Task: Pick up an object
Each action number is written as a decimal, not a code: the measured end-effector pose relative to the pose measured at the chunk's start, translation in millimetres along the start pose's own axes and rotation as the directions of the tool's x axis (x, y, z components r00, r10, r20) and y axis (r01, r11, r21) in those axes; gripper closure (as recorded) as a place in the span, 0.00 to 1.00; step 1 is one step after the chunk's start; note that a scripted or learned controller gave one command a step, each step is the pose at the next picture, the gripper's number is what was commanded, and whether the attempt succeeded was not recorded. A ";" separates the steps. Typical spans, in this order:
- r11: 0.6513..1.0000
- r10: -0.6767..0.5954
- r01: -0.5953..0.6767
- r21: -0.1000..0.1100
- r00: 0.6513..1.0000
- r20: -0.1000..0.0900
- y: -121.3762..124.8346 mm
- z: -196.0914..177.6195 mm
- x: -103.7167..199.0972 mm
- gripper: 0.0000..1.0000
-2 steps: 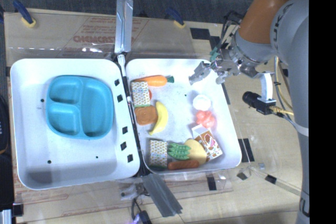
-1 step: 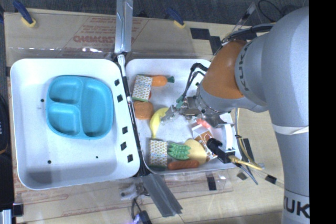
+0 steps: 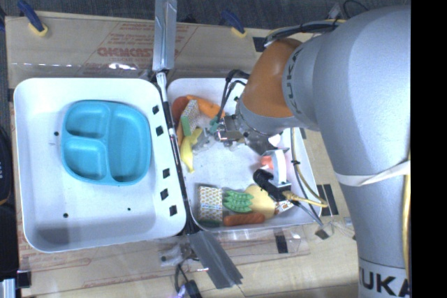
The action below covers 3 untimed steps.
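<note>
Arm reaches in from the right, over the right bin [image 3: 230,162]. End effector [image 3: 222,132] low at the bin's far-left part, just beside a banana [image 3: 187,150] and an orange piece [image 3: 207,107]; whether it is spread or pressed together cannot be told. Near edge of the same bin: patterned packet [image 3: 209,200], green toy [image 3: 238,201], red sausage-like piece [image 3: 244,219]. Left bin [image 3: 42,206] holds a blue divided tray [image 3: 107,142]. Both bins sit on the worktop [image 3: 91,45].
</note>
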State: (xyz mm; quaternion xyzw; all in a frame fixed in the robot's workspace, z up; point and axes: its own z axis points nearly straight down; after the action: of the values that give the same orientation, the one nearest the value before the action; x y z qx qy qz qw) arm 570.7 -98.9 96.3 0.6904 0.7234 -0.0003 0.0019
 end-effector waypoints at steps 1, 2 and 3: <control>0.991 0.131 -0.130 0.005 0.991 -0.002 84.1 4.4 -28.5 0.00; 1.000 -0.007 0.007 -0.016 1.000 0.014 48.5 -3.1 -16.1 0.00; 1.000 -0.010 0.010 0.002 1.000 -0.003 85.8 3.5 -11.9 0.00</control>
State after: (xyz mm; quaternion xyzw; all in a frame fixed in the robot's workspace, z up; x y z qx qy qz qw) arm 657.0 -106.8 93.0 0.6869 0.7267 -0.0002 0.0001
